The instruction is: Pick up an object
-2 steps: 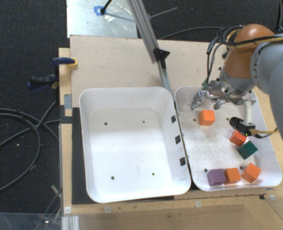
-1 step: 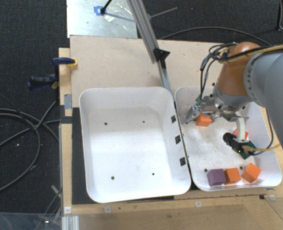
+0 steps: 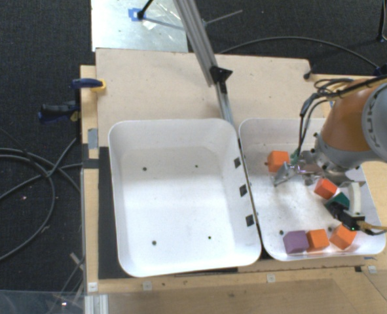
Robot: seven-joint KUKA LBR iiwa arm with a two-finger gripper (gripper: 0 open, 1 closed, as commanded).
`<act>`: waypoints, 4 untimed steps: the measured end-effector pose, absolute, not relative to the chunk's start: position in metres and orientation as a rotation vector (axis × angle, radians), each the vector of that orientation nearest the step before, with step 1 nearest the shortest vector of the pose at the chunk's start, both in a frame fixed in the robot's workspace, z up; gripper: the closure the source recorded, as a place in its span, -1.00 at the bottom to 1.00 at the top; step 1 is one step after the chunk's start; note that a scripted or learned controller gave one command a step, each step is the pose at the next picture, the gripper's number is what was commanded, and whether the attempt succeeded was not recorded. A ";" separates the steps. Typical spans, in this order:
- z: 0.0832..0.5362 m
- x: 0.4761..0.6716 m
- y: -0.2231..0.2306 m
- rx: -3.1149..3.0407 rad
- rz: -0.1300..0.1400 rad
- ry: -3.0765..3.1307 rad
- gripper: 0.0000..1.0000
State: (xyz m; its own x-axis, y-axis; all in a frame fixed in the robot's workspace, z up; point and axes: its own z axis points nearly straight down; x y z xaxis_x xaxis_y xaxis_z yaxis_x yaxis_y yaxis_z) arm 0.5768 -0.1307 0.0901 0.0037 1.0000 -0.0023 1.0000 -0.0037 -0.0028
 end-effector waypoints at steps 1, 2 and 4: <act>0.091 0.620 -0.088 -2.214 -0.007 -2.235 -1.00; 0.102 0.619 -0.091 -2.217 -0.006 -2.231 1.00; 0.189 0.603 0.039 -2.206 -0.002 -2.232 1.00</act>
